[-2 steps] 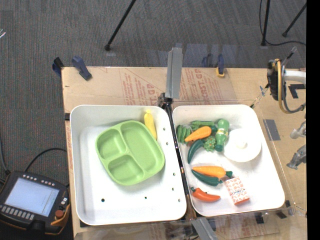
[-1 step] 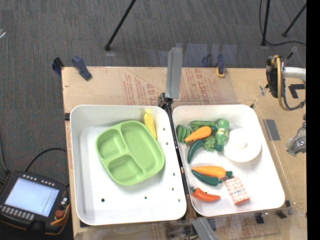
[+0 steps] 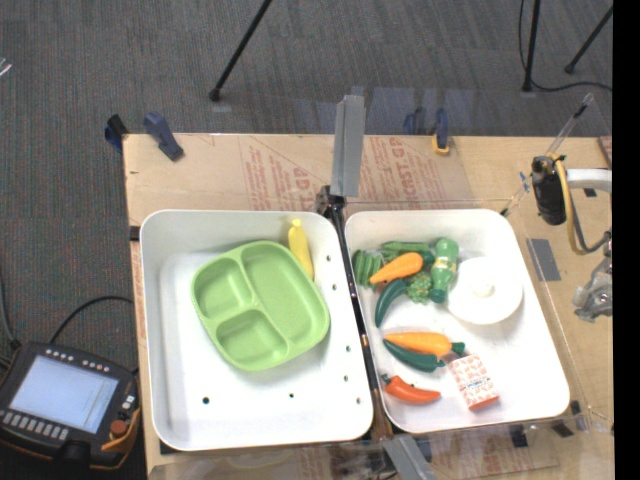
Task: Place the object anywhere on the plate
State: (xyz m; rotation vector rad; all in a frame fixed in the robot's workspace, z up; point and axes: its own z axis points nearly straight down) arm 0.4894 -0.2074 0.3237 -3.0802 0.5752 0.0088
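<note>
1. In the right bin (image 3: 540, 368), nearest, lie a glossy orange pepper (image 3: 411, 391) and a small carton (image 3: 474, 381).
2. Farther in are two carrots (image 3: 424, 344), green vegetables and a round white lid (image 3: 485, 290).
3. The green plate (image 3: 260, 303), smooth plastic with three compartments, lies in the left bin (image 3: 170, 368); a yellow object (image 3: 300, 249) touches its far rim.
4. The gripper (image 3: 596, 298) is at the right edge; I cannot tell its state.

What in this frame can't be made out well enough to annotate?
- Gripper: at the camera view's right edge, cut off and blurred.
- Small carton: its print is too small to read.
- Green toy vegetables: piled together under the carrot, so their outlines merge.
- Yellow toy: its lower end sits behind the green plate.
</note>
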